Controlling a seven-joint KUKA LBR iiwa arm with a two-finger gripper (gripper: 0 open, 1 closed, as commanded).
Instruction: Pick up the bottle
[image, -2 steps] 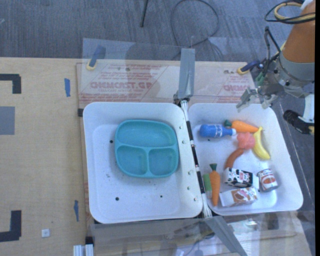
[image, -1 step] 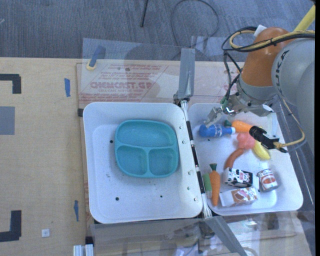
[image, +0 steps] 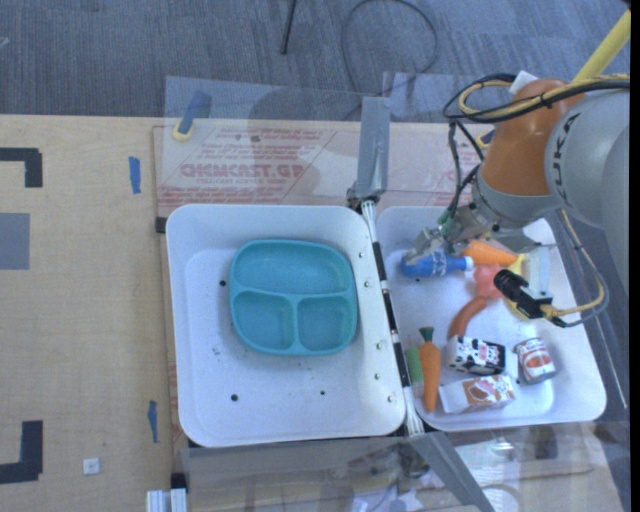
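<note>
One gripper low over bottle, grip unclear

Gripper sits at top of right bin, just above blue bottle, which lies on its side w/ white cap twd the orange item. Touching or not: can't tell; open vs closed also can't tell. Carrot lies below bottle; teal plate in left bin.

Grey arm with orange band cut off at right and top frame edges; it covers the far right corner of the right white bin. Gripper too small and cluttered to resolve. Labels on small red-and-white can and flat orange-and-white packet unreadable.
</note>
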